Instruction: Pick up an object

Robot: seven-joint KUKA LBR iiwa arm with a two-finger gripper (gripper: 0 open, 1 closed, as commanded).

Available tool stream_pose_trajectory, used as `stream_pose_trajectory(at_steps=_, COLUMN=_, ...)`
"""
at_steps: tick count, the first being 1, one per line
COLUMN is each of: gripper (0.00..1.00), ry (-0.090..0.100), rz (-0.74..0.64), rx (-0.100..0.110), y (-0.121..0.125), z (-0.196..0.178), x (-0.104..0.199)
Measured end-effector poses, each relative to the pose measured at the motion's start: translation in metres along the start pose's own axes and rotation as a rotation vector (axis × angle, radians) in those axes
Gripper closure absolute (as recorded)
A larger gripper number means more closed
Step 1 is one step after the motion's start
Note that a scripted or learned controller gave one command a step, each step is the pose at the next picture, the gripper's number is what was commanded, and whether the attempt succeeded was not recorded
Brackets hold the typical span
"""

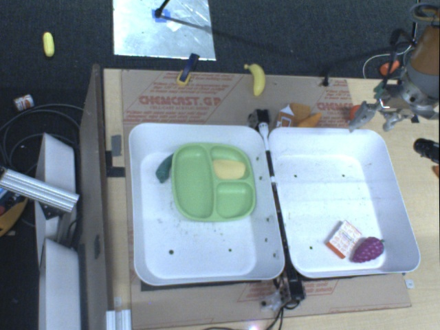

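In the right bin [385, 184], near its front right corner, lie a small orange and white box [344, 239] and a purple bunch of grapes [367, 249], touching each other. The left bin [148, 253] holds a green divided plate [206, 188] with a yellow piece [229, 169] in its upper right compartment. A dark green piece [164, 168] lies by the plate's left edge. My gripper [377, 117] hovers at the back right, just beyond the right bin's far rim. Its fingers are spread open with nothing between them.
A yellow banana [256, 79] and orange scraps [302, 117] lie on the cardboard behind the bins. A blue and yellow clamp [187, 69] sits at the cardboard's back edge. A metal sheet [163, 19] and a small yellow object [48, 44] lie on the dark floor.
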State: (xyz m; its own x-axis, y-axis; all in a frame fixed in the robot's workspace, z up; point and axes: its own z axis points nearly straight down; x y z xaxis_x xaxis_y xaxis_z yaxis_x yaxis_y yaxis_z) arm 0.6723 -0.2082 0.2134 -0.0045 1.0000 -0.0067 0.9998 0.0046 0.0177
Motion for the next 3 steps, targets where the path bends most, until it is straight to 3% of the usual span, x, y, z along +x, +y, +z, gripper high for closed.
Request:
stream_pose_trajectory(at_steps=1, gripper=0.00, ry=0.008, rz=0.003, rx=0.022, y=-0.031, z=0.103, x=0.003)
stream_pose_trajectory(at_steps=2, gripper=0.00, ry=0.005, rz=0.005, rx=0.014, y=-0.072, z=0.031, x=0.002)
stream_pose_trajectory(at_steps=3, gripper=0.00, ry=0.008, rz=0.007, rx=0.022, y=-0.136, z=0.047, x=0.002)
